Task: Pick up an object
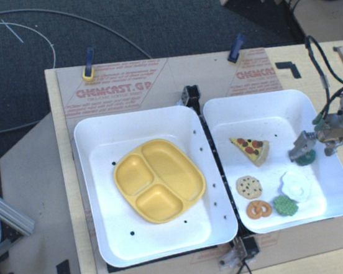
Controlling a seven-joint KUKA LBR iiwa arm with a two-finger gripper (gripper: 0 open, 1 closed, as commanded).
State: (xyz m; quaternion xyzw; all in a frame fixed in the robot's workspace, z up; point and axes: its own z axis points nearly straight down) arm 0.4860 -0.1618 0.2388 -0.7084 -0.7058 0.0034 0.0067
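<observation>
Gripper point(307, 146) reaches in from right, low over right bin point(337, 202); fingers look apart, w/ small dark green object point(306, 159) just below them, not clearly between. Object prob. light, stiff plastic, a bit slippery; best to grip across its middle. Wrist is tilted down.

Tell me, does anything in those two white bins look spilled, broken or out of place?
Nothing stands out. The yellow divided plate lies flat, though turned at an angle, in the left bin. In the right bin the toy pizza slice, cookie, pretzel, green piece and white piece lie apart and look whole.
</observation>
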